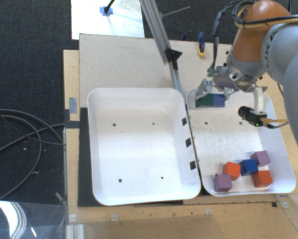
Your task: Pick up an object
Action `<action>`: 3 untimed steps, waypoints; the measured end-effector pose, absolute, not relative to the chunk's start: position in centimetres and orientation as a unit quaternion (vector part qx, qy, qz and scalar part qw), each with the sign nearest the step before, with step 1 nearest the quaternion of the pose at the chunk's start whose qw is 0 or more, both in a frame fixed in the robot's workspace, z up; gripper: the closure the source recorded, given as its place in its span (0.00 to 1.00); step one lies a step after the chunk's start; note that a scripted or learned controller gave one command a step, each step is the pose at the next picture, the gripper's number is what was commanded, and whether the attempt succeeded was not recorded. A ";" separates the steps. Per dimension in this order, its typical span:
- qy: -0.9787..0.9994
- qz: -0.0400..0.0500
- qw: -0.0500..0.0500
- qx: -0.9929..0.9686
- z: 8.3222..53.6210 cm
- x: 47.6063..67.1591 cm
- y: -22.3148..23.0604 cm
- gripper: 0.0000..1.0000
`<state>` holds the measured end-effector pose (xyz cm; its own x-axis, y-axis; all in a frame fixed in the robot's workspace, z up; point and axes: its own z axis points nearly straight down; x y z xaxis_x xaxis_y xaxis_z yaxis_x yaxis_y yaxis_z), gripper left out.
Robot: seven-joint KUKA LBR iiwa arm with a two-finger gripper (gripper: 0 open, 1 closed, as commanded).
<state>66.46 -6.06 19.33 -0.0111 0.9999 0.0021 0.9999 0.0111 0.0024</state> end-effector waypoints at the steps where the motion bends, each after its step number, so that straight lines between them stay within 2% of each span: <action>1: 0.711 0.001 -0.001 0.703 19.0 66.3 -0.2 1.00; 2: 0.708 -0.001 -0.001 0.707 19.0 64.2 -1.7 1.00; 3: 0.708 0.000 0.000 0.706 19.0 64.3 -1.6 0.00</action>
